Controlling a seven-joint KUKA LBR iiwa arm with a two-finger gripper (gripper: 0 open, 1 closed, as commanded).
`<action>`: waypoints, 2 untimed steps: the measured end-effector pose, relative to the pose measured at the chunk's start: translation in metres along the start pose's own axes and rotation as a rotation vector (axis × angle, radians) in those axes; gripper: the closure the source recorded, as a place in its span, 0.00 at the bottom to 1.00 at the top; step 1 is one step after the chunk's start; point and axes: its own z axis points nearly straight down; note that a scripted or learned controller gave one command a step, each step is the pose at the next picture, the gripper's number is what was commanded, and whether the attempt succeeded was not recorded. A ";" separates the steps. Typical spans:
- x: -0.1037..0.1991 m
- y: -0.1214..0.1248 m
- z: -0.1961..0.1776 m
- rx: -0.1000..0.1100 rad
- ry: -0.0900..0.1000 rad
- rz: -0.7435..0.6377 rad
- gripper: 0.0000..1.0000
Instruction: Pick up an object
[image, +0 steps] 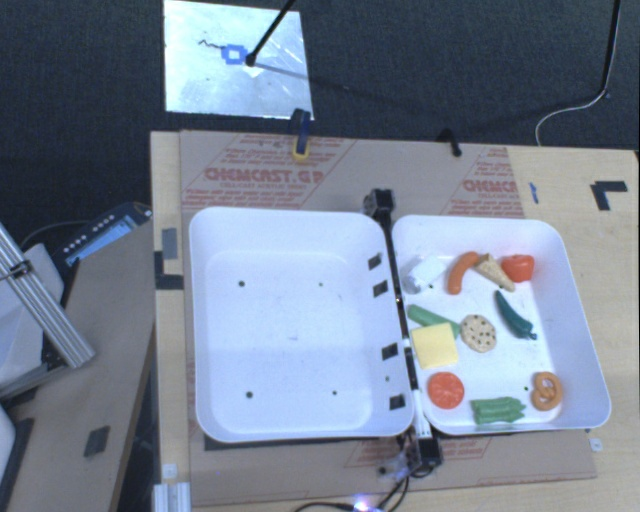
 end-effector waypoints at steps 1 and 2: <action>0.000 0.000 0.000 0.000 0.000 0.000 1.00; 0.000 0.000 0.000 0.000 0.000 0.000 1.00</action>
